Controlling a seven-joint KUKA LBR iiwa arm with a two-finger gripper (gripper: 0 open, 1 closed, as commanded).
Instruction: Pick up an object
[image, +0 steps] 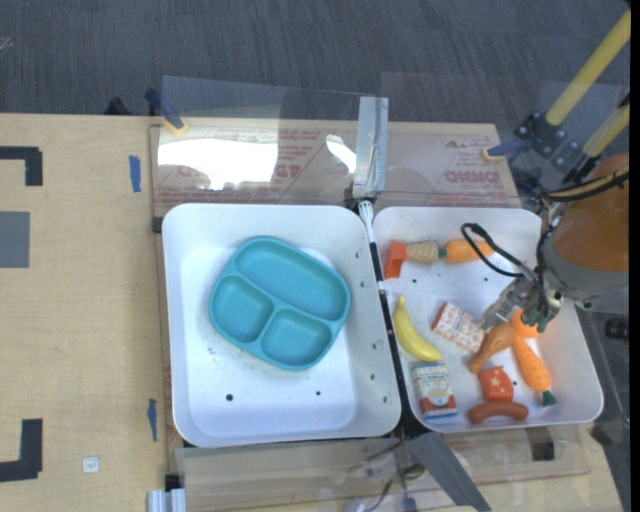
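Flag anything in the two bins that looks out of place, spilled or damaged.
Nothing stands out. The blue divided plate lies flat in the left bin. The right bin holds loose toy food: a banana, a carrot, a sausage and small cartons, scattered but intact. The gripper hangs over them.

The right bin (585, 345) is crowded: a banana (413, 334), a small carton (434, 388), a red-and-white packet (459, 326), carrots (531, 362), a red block (496, 383) and a sausage (497, 411) lie close together across its lower half, leaving narrow gaps. The gripper (522, 305) and a black cable (492, 255) occupy its right centre. Bare floor shows at its upper middle. In the left bin (190, 300), a blue divided plate (279, 301) takes the centre; the lower strip and left margin lie open.
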